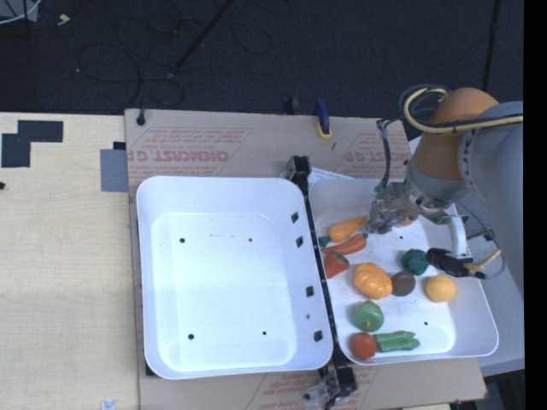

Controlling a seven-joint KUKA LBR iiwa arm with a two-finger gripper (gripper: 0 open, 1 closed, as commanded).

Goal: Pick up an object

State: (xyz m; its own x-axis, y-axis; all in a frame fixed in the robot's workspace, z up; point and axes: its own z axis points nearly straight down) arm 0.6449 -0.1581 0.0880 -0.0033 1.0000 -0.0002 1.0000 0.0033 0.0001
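Robotics lab: arm point(479, 156), test bins point(222, 272).

A: Light is coming from overhead and spreading evenly; the left bin point(222, 272) is glowing almost pure white, its floor nearly washing out.

B: Shadows are staying soft, then?

A: Yes, only faint grey shading is gathering along that bin's inner walls. The floor beyond the bench point(60, 254) is sinking into near black, with cables barely showing.

B: And sharpness?

A: The whole picture is looking slightly soft and grainy. The printing on the cardboard point(188, 152) is blurring, and the arm point(496, 161) is smearing at its edges.
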